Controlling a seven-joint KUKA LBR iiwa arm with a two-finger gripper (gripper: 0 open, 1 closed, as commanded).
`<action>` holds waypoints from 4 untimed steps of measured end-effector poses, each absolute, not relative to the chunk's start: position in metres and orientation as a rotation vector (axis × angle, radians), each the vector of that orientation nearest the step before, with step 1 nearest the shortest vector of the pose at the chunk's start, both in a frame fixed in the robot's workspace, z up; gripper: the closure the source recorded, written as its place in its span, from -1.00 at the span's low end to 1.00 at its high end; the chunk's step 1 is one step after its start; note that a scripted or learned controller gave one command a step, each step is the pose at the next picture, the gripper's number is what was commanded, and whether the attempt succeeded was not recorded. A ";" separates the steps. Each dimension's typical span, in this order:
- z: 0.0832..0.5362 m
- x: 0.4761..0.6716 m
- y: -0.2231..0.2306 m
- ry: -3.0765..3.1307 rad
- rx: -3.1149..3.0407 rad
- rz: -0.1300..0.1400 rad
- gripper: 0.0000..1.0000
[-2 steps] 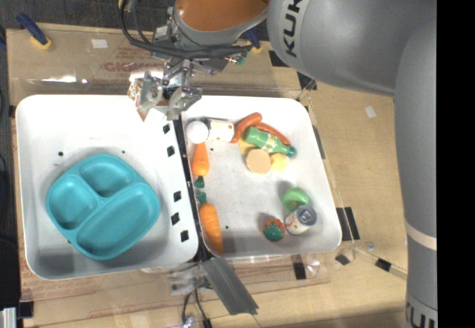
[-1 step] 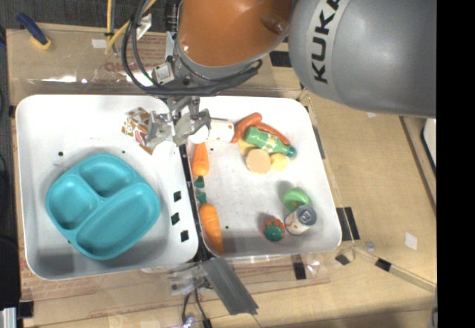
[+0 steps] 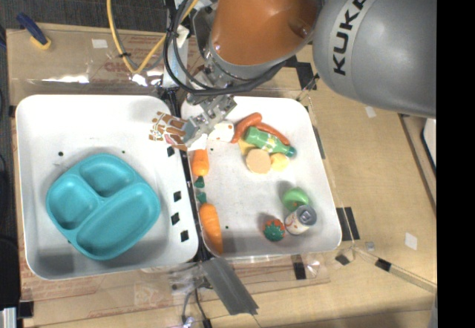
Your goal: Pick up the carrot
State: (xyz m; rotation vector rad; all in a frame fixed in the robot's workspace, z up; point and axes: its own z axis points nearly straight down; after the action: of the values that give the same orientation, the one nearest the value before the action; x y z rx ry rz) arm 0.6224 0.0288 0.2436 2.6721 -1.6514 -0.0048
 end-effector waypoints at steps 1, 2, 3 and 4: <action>0.250 0.514 -0.001 -1.234 2.887 -0.005 1.00; 0.273 0.490 0.059 -0.649 3.077 -0.001 1.00; 0.277 0.546 0.041 -0.343 3.125 -0.002 1.00; 0.232 0.488 0.071 -0.398 3.116 -0.011 1.00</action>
State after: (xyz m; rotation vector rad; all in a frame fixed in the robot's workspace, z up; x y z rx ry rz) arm 0.4877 0.0707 0.2323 3.1164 -0.3983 -0.0107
